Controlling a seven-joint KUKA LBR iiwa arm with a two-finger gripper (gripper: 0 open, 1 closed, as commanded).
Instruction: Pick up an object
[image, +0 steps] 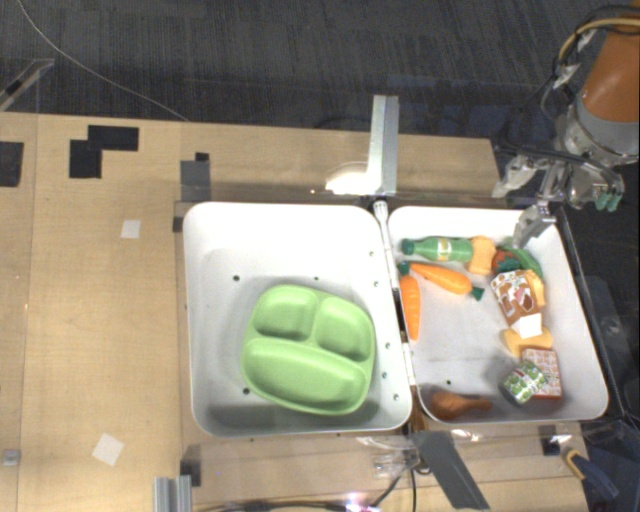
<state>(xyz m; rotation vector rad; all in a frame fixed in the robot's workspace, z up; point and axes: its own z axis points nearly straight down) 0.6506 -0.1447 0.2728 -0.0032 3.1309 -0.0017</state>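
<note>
We saw the grey arm (600, 95) with its orange band reaching in at the upper right, the gripper (535, 222) hanging over the far right corner of the right bin (590, 385). We could not tell how its jaws stood, and nothing showed between them.

The things to pick lay in that right bin. A green bottle (442, 249) with a yellow cap lay on its side along the far wall, and a carrot (441, 278) lay just beside it at a slant. A second carrot (410, 307) lay along the left wall. On the right side sat a small carton (516, 294), with an orange block (527, 341) just nearer, and then a green-labelled can (522, 384) on its side. A brown piece (458, 404) lay against the near wall.

The left bin (215, 395) held a green divided tray (309, 347) with three compartments, resting flat. Both bins sat side by side on the wooden table (90, 330).
</note>
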